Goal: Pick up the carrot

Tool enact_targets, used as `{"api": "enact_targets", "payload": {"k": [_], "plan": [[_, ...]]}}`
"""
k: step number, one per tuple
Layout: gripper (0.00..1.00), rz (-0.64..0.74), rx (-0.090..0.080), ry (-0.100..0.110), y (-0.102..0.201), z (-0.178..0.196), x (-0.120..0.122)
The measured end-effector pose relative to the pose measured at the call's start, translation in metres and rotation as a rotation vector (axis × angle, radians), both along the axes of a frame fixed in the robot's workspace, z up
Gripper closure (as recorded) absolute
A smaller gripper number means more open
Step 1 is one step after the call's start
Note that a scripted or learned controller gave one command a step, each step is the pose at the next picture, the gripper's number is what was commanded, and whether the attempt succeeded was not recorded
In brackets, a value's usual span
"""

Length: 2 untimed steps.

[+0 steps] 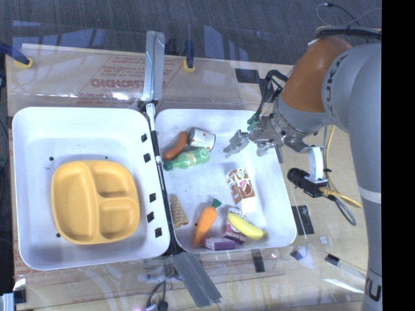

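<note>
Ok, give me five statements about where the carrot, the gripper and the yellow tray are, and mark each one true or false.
1. The carrot lies in the right bin. True.
2. The gripper has the carrot between its fingers. False: it is apart from the carrot, over the bin's upper right part.
3. The yellow tray sits in the left bin. True.
4. The banana lies inside the yellow tray. False: it lies in the right bin, to the right of the carrot.
5. The carrot's green top points toward the upper right. True.
</note>
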State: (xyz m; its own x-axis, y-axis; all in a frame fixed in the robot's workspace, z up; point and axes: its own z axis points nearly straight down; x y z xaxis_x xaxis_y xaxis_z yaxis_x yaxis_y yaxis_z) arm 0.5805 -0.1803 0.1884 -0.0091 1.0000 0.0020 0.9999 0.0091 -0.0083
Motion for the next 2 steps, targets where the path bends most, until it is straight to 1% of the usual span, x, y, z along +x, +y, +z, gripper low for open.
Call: {"api": "enact_targets", "payload": {"k": [1, 2], "plan": [[0.00, 0.136, 0.002, 0.001, 0.038, -0.063, -0.091], [0.00, 0.129, -0.007, -0.009, 0.078, -0.098, -0.103]]}}
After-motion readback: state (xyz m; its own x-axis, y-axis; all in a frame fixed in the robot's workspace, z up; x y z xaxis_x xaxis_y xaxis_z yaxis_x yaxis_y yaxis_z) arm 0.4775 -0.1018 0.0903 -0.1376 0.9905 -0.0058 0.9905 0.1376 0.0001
